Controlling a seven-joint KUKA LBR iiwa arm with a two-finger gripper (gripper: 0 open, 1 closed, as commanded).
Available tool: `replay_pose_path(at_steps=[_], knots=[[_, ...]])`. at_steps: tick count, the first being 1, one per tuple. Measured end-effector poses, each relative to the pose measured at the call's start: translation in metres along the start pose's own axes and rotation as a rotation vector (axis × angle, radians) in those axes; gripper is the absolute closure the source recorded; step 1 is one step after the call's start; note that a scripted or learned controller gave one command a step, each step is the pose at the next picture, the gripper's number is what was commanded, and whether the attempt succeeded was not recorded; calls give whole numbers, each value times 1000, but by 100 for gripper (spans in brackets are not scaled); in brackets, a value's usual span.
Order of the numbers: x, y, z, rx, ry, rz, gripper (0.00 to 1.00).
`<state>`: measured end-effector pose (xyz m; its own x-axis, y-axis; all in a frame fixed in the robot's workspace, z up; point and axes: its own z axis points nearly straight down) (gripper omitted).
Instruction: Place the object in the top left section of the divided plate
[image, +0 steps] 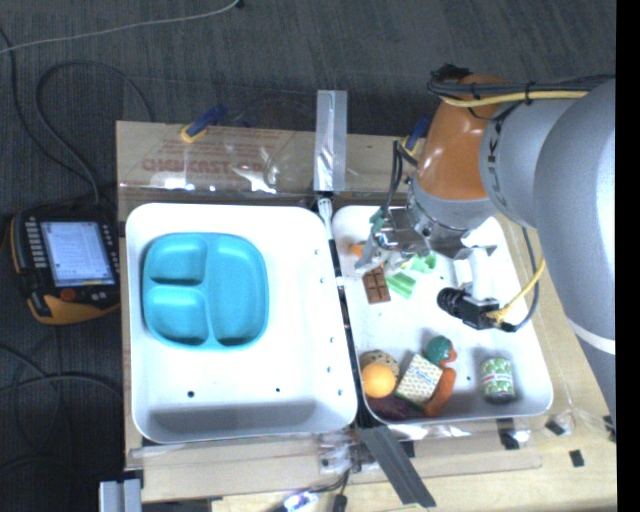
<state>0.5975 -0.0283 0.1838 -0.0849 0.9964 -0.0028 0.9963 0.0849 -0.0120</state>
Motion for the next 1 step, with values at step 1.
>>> replay_pose_path(at_steps=[1], knots=[[88, 2, 1, -7, 3, 229, 100]])
